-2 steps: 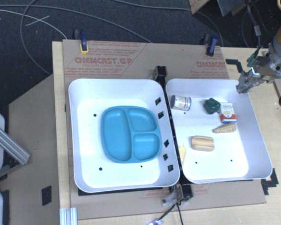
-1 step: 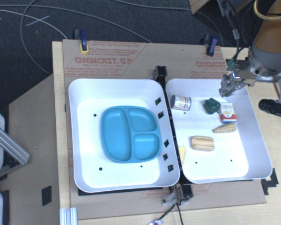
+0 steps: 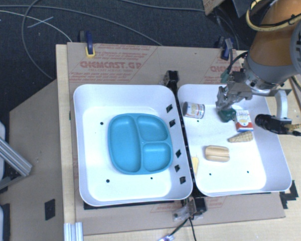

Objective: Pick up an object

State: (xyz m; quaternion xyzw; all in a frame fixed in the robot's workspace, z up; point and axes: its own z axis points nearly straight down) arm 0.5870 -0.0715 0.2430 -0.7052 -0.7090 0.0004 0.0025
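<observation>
- Currently gripper (image 3: 226, 106) is low in the right bin (image 3: 271, 185), just above a green object (image 3: 227, 116); likely its target
- Finger state: can't tell
- Bun (image 3: 216, 153) and can (image 3: 194, 110) lie apart from the green object, ungrasped

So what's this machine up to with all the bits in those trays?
A grey and orange robot arm reaches in from the right and has its tool low in the right bin, over a small green object. A can, a bread roll and a red-and-white packet lie nearby. The left bin holds a blue divided plate.
</observation>
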